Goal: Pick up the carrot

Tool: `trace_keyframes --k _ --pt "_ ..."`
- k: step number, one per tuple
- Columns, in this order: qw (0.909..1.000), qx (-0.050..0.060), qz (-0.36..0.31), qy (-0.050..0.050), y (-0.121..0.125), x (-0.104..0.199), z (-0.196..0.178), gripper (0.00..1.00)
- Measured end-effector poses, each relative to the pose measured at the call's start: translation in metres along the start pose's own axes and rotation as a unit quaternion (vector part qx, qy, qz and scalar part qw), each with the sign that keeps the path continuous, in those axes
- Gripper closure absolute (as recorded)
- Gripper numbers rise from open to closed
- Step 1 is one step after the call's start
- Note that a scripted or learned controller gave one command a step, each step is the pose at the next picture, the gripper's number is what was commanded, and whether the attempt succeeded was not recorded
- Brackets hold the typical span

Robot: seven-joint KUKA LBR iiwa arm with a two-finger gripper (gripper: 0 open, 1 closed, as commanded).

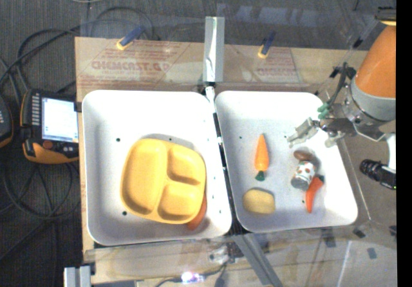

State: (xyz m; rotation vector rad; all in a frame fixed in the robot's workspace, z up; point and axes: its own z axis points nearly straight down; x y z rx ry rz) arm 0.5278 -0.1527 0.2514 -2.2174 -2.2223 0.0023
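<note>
The carrot [261,152] is orange with a green stem end. It lies near the middle of the right white bin [241,109], pointing up and down in the view. My gripper [317,136] hangs over the bin's right side, to the right of the carrot and slightly farther back, clearly apart from it. Its fingers stand open with nothing between them.
Under and beside the gripper lie a brown item [302,154], a small can [302,177] and a red-orange pepper-like piece [312,194]. A yellow potato-like lump [259,201] sits in front of the carrot. The left bin [103,112] holds a yellow divided plate [165,180].
</note>
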Motion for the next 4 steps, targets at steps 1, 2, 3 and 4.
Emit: trace_keyframes --k 1,2,3,4 --pt "1.0000 0.001 0.002 0.000 0.044 0.041 0.093 0.00" --pt "0.9995 -0.006 -0.030 -0.001 0.063 0.016 0.161 0.00" --pt "0.9995 -0.007 -0.029 -0.002 0.064 0.016 0.152 1.00" --pt "0.9965 -0.001 -0.083 -0.001 0.091 0.051 0.056 1.00"
